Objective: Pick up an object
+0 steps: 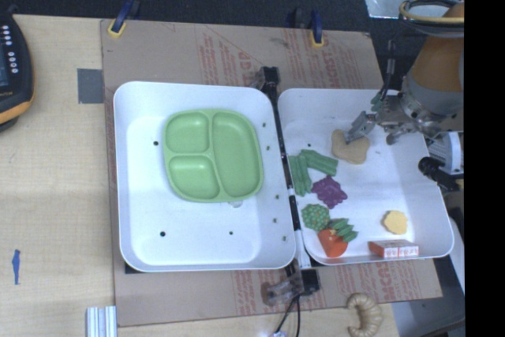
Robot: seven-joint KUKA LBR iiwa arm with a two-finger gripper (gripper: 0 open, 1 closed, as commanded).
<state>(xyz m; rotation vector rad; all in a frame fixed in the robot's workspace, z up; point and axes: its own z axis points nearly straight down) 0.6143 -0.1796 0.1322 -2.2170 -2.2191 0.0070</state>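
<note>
Tan bread slice lies at 11 o'clock of the right bin, gripper just above it at its 12 o'clock; grip state can't tell. Green divided plate sits in left bin.

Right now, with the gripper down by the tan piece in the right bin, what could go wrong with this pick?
1. The gripper sits at the upper edge of the flat tan piece, so the fingers may slide off or push it instead of lifting.
2. The green beans and purple grapes lie close below; a shove could knock the tan piece into them.
3. The right bin wall is near the wrist, so a low sideways move could clip it.
</note>
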